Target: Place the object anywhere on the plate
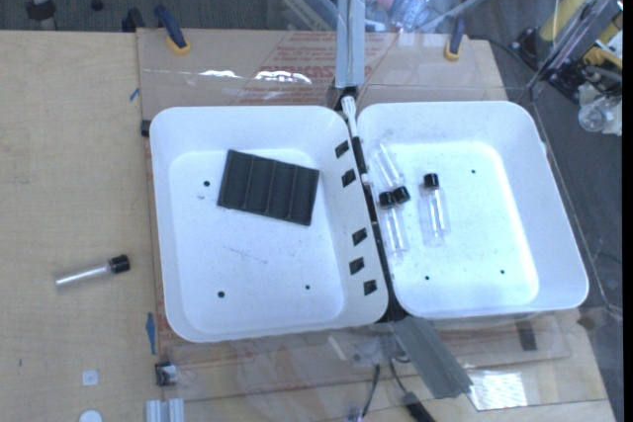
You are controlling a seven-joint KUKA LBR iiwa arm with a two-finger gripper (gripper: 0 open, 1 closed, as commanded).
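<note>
At this moment the task was at its very first step: nothing lay on the plate [268, 187] yet. The plate was the dark ribbed rectangle in the left bin [178, 306], in its far half and a little tilted. The object to be moved was, as I judged, one of the small clear vials with black caps in the right bin [554, 282]. Whether the gripper was apart or together I could not tell, so you should not have counted on any grasp.

The next move called for a reach into the right bin and a pick of one vial. The easiest choice seemed the single vial [433, 208], which lay apart from the others, with free space on both sides. The two other vials [391, 198] lay close to the dividing rims, with their caps touching or almost touching, so a grasp there could have disturbed both. After the pick you would have needed to carry the vial over the rims to the left and set it down on the plate; a round vial could roll along the ribs.

The count was: two bins, one plate, three vials in the right bin, and one more vial [91, 272] on the wooden bench [69, 133], left of the left bin.
</note>
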